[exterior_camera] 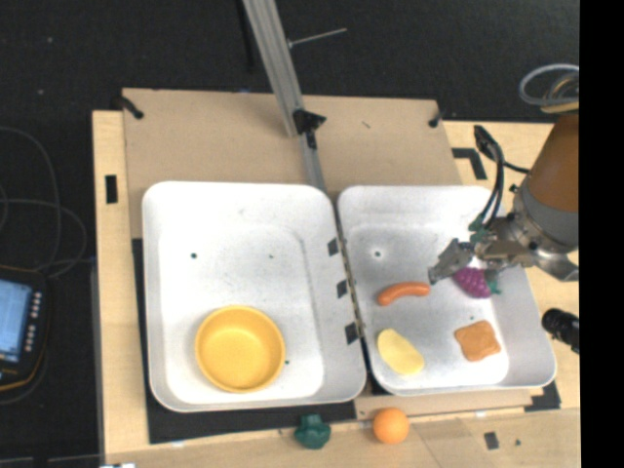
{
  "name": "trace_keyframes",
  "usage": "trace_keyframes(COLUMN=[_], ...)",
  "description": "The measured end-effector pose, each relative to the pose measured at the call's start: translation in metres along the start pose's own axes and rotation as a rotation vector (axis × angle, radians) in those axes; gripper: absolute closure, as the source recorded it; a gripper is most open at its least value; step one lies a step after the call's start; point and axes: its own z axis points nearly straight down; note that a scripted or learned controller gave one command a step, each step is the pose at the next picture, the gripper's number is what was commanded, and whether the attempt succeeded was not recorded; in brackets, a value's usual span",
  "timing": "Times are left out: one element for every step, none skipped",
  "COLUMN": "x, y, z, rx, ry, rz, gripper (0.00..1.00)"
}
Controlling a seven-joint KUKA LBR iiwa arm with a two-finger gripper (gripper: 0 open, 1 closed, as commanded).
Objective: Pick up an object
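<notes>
Object: purple grapes located in right bin, beside sausage | Pincer: positioned just above-left of grapes, opening cannot be told | Handling: judged light, bumpy, likely rigid plastic; hold advised across the bunch's middle.

lab | robot test bench | two white bins | pendant screen | loose cables

Off the bins — green toy, orange ball.
</notes>
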Motion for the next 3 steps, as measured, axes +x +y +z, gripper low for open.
trace_keyframes(x=[0.000, -0.010, -0.006], y=[0.000, 0.003, 0.001], z=[0.000, 0.047, 0.108], rx=[0.000, 0.001, 0.008], ry=[0.000, -0.001, 0.000], rz=[0.002, 0.003, 0.003], gripper=[0.00, 0.00, 0.00])
